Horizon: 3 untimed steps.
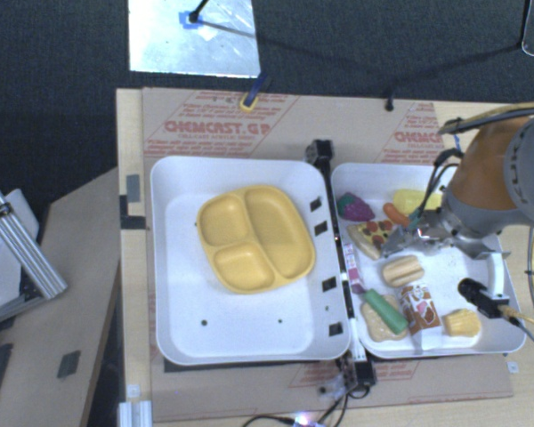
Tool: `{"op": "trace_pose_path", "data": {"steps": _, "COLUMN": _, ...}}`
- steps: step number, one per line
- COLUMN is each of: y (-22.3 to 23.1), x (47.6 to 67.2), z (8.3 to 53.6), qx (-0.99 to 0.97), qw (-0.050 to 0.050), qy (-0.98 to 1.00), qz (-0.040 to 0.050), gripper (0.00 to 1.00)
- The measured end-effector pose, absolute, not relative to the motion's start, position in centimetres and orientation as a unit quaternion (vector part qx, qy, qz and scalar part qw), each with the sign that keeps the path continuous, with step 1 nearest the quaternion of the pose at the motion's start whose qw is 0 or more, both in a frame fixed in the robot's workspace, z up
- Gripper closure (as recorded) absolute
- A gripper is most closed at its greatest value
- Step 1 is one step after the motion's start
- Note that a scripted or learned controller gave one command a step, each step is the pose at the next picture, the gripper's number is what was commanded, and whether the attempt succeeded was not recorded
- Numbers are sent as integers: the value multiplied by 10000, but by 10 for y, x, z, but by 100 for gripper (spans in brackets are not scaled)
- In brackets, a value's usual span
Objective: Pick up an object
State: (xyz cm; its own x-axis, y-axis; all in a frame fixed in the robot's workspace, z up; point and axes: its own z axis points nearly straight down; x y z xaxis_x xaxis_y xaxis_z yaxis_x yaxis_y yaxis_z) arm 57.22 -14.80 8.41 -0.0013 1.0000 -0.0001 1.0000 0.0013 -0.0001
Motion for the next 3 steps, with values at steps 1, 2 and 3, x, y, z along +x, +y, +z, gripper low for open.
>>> {"op": "trace_pose_path", "data": {"steps": 1, "y": -148, "x": 573, "z": 96, "qx": 7065, "qw": 13, "qy": 7077, "qz": 11, "gripper": 100}}
{"op": "trace_pose_path", "data": {"steps": 2, "y": -153, "x": 578, "z": 141, "qx": 7060, "qw": 28, "qy": 7082, "qz": 16, "gripper": 100}}
{"op": "trace_pose_path", "data": {"steps": 3, "y": -157, "x": 581, "z": 205, "qx": 7056, "qw": 40, "qy": 7086, "qz": 22, "gripper": 100}}
